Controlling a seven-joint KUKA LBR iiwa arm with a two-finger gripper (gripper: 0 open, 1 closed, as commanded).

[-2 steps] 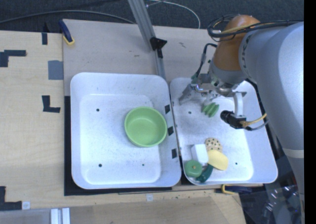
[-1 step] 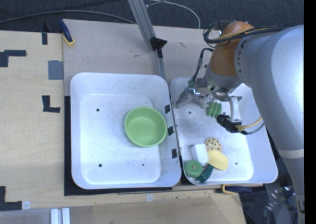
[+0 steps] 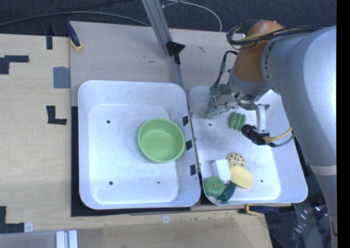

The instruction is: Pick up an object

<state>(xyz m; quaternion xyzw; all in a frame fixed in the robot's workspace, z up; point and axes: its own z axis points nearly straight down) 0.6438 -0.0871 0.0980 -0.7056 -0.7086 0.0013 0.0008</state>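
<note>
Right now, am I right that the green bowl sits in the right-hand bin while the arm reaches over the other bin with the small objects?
Not quite: in the camera view, the green bowl sits in the left-hand bin, not the right. The rest holds: the arm reaches over the other bin, where the small objects lie near its front edge.

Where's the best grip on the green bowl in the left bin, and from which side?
Take the round light-green plastic bowl by its rim, from straight above, one finger inside and one outside the wall. It sits upright, mouth up, and looks too wide to span whole. It stands alone in the left white bin, so any rim section seems reachable; the side nearest the claw means least travel.
</note>
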